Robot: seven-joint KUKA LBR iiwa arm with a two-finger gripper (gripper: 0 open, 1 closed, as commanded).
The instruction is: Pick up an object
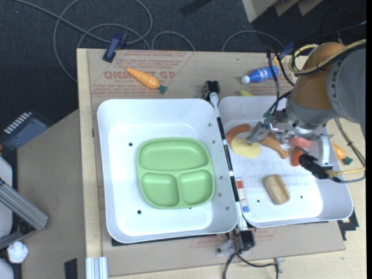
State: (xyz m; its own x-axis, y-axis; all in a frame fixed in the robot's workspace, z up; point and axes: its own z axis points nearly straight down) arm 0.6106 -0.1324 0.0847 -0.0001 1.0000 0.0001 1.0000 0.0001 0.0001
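My gripper (261, 132) hangs low over the back left part of the right bin (325, 205), on the grey arm with its orange band (318, 77). Its tip is just above a pale yellow piece (246, 150) and beside an orange-red piece (235, 133). A thin orange piece (278, 148) lies right under the wrist. A red toy (299, 156) and a small carrot-like piece (339, 152) are further right. A brown bread roll (276, 189) lies alone nearer the front. I see nothing lifted off the bin floor.
The left bin (116, 127) holds a green divided plate (174, 172). Behind the bins on the cardboard lie a toy carrot (145, 78), a blue clip (113, 47) and a blue-white bottle (260, 75). Cables trail from the arm's wrist at the right.
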